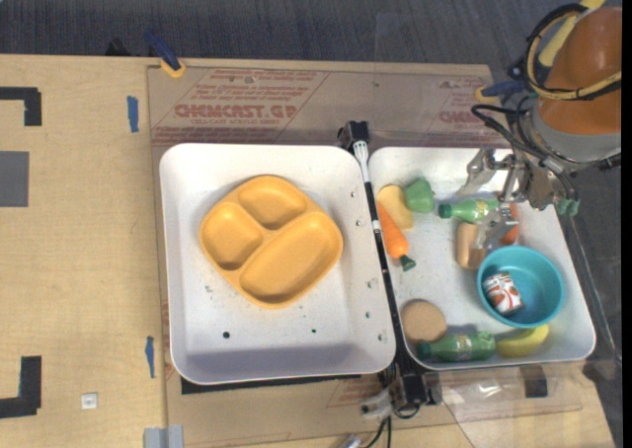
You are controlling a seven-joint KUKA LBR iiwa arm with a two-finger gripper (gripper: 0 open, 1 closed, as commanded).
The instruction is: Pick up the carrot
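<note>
The carrot [395, 236] is small and orange with a green stub at its lower end. It lies slantwise at the left side of the right bin [578, 268], close to the divider between the bins. My gripper [500, 219] hangs over the upper right part of that bin, well to the right of the carrot and above a green bottle [470, 208]. It is open and nothing sits between its fingers.
Around the carrot lie a yellow and green vegetable [403, 199], a tan bread piece [465, 245], a blue bowl [533, 300] with a red can, a brown disc [425, 319], another green bottle [460, 344] and a banana [524, 339]. The left bin [188, 328] holds a yellow divided plate [271, 239].
</note>
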